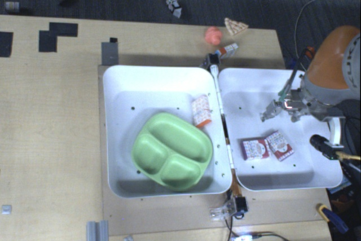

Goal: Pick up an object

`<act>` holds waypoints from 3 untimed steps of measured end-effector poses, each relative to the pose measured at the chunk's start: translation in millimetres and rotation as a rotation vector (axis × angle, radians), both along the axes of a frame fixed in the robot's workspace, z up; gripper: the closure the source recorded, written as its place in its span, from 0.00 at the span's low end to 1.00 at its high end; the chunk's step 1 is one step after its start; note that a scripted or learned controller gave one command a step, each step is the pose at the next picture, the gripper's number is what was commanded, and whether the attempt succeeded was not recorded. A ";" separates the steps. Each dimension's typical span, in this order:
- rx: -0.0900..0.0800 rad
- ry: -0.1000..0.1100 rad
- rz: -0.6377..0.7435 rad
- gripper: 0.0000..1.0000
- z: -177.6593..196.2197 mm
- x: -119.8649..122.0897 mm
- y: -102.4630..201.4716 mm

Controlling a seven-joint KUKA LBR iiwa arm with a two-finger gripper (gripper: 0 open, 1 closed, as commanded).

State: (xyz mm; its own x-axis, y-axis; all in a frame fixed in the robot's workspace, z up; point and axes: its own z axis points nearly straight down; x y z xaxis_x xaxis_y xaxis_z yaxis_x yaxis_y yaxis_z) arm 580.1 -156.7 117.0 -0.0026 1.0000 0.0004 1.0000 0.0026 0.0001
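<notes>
- Leftmost, the left bin [115, 138] takes up the middle of the bench, and every place below is given from it.
- Inside it, toward its near side, lies a green divided plate [172, 149], tilted, with three compartments facing up.
- Just beyond the plate, close to the bin's right wall, a small red-and-white packet [201, 110] stands on end, apart from the plate's rim.
- Past the bin's far right corner, on the wood, sit a pink ball [213, 35], a pale wedge-shaped item [236, 26] and a small orange-and-white tube [228, 51].
- Touching the left bin's right wall is the right bin [242, 90].
- In that bin's near half two red-and-white packets lie flat side by side, touching or nearly so: the left packet [254, 149] and the right packet [280, 144].
- Farther from the left bin, over the right bin's far right part, the gripper [272, 112] hangs above the floor, beyond the two packets and apart from them.
- Its fingers are too blurred and small to judge; whether they are spread or pressed together cannot be told, and nothing is seen between them.
- Behind it rises the grey arm with its orange band [330, 62].
</notes>
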 end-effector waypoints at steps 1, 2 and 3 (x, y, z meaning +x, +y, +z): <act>-0.002 -0.008 -0.001 0.00 -30.2 -33.0 25.5; -0.001 -0.005 0.003 0.00 -31.2 54.5 15.1; -0.002 -0.005 -0.001 0.00 -30.5 -15.4 1.7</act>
